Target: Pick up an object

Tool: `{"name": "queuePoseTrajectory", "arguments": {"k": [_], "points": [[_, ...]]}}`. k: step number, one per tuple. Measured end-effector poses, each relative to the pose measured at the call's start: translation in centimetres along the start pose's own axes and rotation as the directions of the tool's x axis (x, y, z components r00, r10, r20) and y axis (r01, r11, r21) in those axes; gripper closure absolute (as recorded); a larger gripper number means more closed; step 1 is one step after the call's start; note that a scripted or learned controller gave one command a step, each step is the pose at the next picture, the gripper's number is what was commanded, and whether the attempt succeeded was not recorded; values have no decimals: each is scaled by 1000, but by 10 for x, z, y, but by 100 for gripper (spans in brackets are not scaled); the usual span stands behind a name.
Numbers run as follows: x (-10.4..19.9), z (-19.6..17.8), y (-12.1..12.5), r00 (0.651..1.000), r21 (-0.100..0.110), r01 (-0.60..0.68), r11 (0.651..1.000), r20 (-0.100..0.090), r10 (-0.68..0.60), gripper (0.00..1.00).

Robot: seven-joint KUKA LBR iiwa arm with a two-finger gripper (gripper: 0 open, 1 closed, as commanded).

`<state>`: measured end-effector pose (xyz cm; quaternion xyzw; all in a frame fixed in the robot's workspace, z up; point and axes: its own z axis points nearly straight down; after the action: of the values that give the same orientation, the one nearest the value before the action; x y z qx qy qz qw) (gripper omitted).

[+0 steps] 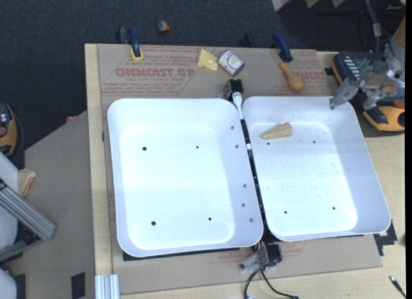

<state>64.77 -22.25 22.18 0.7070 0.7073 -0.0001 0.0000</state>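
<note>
Gripper (356,93) fingers spread, holding nothing; 1 tan wedge (276,131) in right bin (360,169)

At the right edge of the camera view, a small part of the arm (394,53) is seen, built of pale grey metal. Below it the gripper (356,92) is formed of bare silver-grey metal pieces with sharp, angular outlines. 1 slim grey finger (339,96) is seen slanting to a narrow tip. Dark cables (373,15) are seen looping above the grey body. Finer markings and screws are too blurred to be made out.
</note>
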Motion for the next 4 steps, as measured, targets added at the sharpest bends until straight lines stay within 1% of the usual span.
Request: {"name": "queuePoseTrajectory", "arguments": {"k": [1, 2, 3, 4], "points": [[58, -250, -31, 1000, -22, 5, 1000, 5, -4, 0], [56, -250, -31, 1000, -7, 1, 1000, 4, -1, 100], [74, -194, -75, 1000, 7, -1, 1000, -2, 1, 100], [-7, -322, -92, 1000, -16, -8, 1000, 10, 8, 100]]}}
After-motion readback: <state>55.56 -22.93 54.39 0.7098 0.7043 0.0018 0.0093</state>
